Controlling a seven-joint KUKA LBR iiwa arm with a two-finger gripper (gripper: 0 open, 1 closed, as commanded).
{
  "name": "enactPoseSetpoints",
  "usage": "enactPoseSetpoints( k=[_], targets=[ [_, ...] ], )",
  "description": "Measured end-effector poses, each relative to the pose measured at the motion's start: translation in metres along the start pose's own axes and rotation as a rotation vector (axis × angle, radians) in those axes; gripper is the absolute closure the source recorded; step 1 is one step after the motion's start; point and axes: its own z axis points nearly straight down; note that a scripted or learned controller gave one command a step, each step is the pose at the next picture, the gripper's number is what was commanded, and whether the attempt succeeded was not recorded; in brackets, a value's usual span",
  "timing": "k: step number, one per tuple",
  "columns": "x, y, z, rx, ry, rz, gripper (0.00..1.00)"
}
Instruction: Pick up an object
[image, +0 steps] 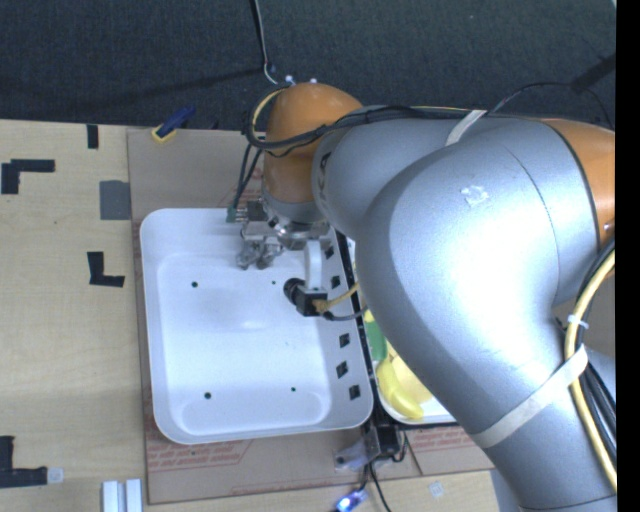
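My gripper (256, 250) hangs over the back edge of the left white bin (180, 400), below the orange wrist band. Its small metal fingers point down toward the bin floor near the back wall. I see nothing between them. In the right bin a yellow object (400, 390) and a green object (376, 338) peek out from under the arm, mostly hidden by it.
The big grey arm covers most of the right bin and the right half of the view. A black cable fitting (300, 296) hangs by the left bin's right wall. Cardboard and a wooden bench surround the bins.
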Motion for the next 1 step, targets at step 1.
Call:
enactPoseSetpoints(
  k=[1],
  targets=[
    [0.1092,-0.0106,-0.0043,-0.006,0.007,-0.012,1.0]
  ],
)
